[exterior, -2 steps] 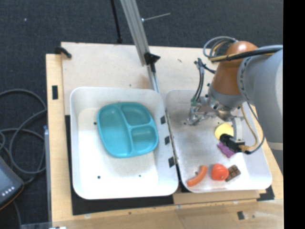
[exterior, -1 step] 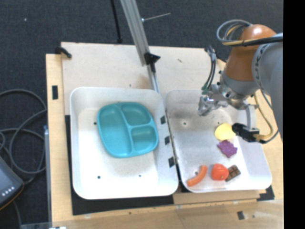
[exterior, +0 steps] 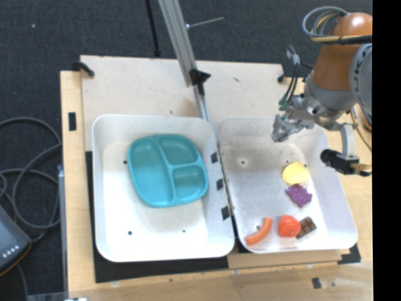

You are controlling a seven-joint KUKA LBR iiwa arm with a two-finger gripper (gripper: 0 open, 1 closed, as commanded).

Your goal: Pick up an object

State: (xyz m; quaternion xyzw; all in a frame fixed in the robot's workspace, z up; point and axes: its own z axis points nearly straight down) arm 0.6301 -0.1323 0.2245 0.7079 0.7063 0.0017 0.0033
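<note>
- Dark carpet [exterior: 37,36] surrounds the pale wooden bench [exterior: 135,83], with black cables [exterior: 25,168] looping at the view's left and a metal pole [exterior: 178,33] rising from the bench's far side.
- Left bin [exterior: 113,243] holds a teal divided plate [exterior: 168,169].
- Right bin [exterior: 338,221] holds five small objects (all toward its near right): a yellow piece [exterior: 295,172], a purple piece [exterior: 299,195], a red-orange piece [exterior: 288,226], an orange strip [exterior: 260,231] and a brown block [exterior: 306,227].
- Gripper [exterior: 285,130] hangs over the right bin's far edge, well apart from the objects.
</note>
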